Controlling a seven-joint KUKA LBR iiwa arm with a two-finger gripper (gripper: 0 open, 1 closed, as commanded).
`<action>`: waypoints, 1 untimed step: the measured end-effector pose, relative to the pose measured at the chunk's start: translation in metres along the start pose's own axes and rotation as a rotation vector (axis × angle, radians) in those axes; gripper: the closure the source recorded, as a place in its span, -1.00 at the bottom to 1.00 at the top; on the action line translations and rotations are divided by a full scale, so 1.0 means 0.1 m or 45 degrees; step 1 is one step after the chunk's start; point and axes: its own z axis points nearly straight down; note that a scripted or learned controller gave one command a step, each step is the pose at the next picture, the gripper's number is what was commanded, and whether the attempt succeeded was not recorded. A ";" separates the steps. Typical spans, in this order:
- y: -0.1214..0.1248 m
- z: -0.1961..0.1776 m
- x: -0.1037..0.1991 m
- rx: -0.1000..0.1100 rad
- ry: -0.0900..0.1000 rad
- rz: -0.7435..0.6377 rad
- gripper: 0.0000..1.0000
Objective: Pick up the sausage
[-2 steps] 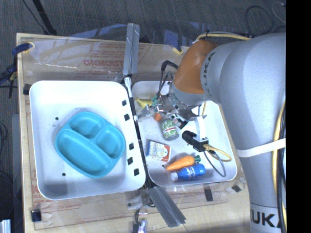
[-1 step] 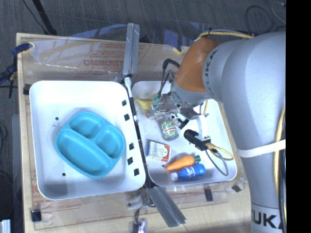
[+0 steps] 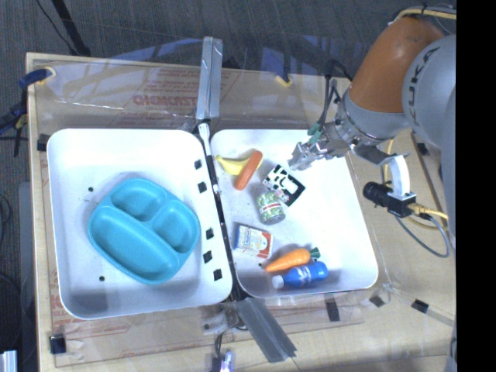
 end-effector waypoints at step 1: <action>0.18 1.16 0.45 0.007 0.003 -0.111 1.00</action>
